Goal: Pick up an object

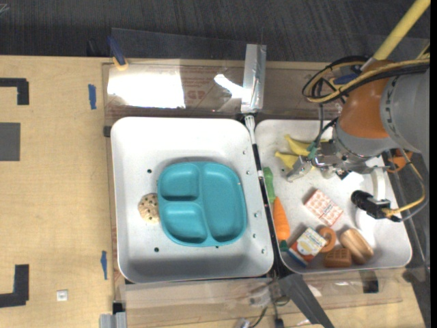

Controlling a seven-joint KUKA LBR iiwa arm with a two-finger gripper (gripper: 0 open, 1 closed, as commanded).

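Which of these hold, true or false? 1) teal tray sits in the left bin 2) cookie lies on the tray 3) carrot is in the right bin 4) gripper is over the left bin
1) True: the teal divided tray sits in the left bin.
2) False: the cookie lies on the bin floor, against the tray's left edge.
3) True: the carrot lies along the left wall of the right bin.
4) False: the gripper is over the right bin, near the yellow banana.

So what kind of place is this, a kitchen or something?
More likely a robot test lab: a grey arm reaches over two white bins, with toy food like a carrot inside and loose cables nearby.
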